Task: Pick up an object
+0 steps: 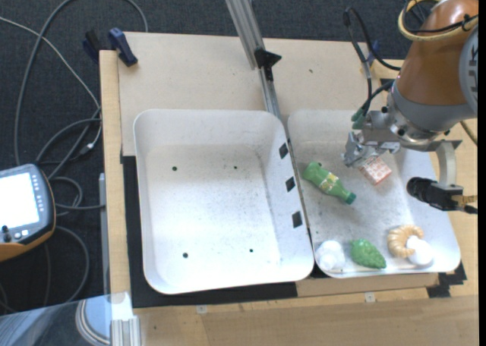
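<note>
Arm low in the right bin, over a small pink-and-white block.

The gripper (363,151) hung just left of the block (376,170), near the far wall of the right bin (304,128); whether its fingers were spread or closed could not be told. One green bottle (328,182) lay beside it. Along the near edge sat one white ball (330,255), one green lump (367,253) and one tan-and-white piece (408,243). The left bin (152,128) gave open room.

Small pink-and-white box (376,171): tilted, directly beside the gripper (358,156). Green bottle (328,183): lying on its side, just left below the gripper.
</note>
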